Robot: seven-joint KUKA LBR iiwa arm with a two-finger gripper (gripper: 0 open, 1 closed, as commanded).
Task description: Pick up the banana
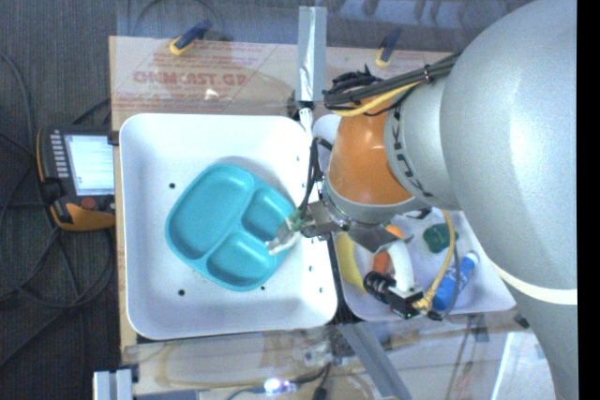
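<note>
Nearest you is the arm's big grey link (525, 126), smooth and rounded, looming over the right side and covering much of the right bin (492, 297). Beyond it the glossy orange band (361, 169) leads down to the gripper (289, 234). The gripper hangs over the left bin (141, 229), at the right edge of a teal divided plate (225, 225). You cannot tell whether its jaws stand apart or together, because they are small and pale against the plastic. Nothing shows between them.

The banana (346, 256), as far as I can judge, is the pale yellow curved strip in the right bin, just beside that bin's left wall and mostly hidden under the wrist. So your gripper sits over the wrong bin, across the dividing walls from the fruit.

What could go wrong: closing here would nip the plate's rim, which is hard, slick moulded plastic with shallow wells, and it would likely slip or tip. On the way across, the gripper could catch the bin walls. The banana lies tight to its wall, with a green lump (434, 237) and a blue tube-like thing (457, 281) further right, so a descent may land on the wall instead, and the smooth curved skin could roll out of a shallow grip
</note>
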